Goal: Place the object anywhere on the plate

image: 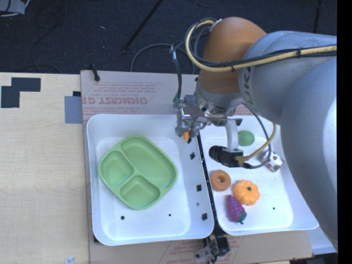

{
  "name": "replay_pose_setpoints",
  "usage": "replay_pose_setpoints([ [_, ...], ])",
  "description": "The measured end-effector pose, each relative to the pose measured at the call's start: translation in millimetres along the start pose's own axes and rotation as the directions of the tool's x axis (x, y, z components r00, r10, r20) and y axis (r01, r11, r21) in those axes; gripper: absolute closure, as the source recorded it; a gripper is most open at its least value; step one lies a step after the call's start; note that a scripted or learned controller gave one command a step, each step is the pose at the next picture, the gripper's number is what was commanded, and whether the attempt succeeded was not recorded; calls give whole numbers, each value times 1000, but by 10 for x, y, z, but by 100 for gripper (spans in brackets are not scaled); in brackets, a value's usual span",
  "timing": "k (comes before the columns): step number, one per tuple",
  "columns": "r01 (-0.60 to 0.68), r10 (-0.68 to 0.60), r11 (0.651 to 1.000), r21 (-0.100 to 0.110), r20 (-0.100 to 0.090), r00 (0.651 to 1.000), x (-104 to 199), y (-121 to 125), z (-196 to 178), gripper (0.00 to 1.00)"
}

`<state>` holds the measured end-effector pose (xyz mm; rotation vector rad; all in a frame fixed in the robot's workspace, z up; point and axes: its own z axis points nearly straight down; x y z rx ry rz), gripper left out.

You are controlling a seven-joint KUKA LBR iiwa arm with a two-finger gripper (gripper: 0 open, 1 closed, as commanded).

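A light green plate (138, 171) with three compartments lies in the left bin (102, 132). My gripper (186, 128) hangs over the far end of the divider between the two bins, just right of the plate's far corner. A small orange thing (187, 137) shows right at the gripper's lower end; whether it is held is unclear. In the right bin (286, 216) lie a brown doughnut (220, 180), an orange pumpkin (246, 192), a purple bunch of grapes (235, 208), a green round thing (246, 138) and a small white cube (273, 161).
The grey arm with its orange band (231, 48) covers the far right of the right bin. A cardboard sheet (126, 95) lies beyond the bins, and the wooden bench (38, 169) spreads to the left.
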<state>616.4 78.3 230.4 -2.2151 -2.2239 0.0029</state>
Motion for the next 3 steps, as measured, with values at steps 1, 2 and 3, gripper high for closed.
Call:
replay_pose_setpoints([
  [1, 1, -1, 1000, 0, 0, 1000, 507, 104, 128, 100],
  [2, -2, 2, 1000, -1, 0, 1000, 602, 190, -75, 100],
  [3, -2, 2, 1000, 1, 1, 1000, 601, 184, -66, 0],
])
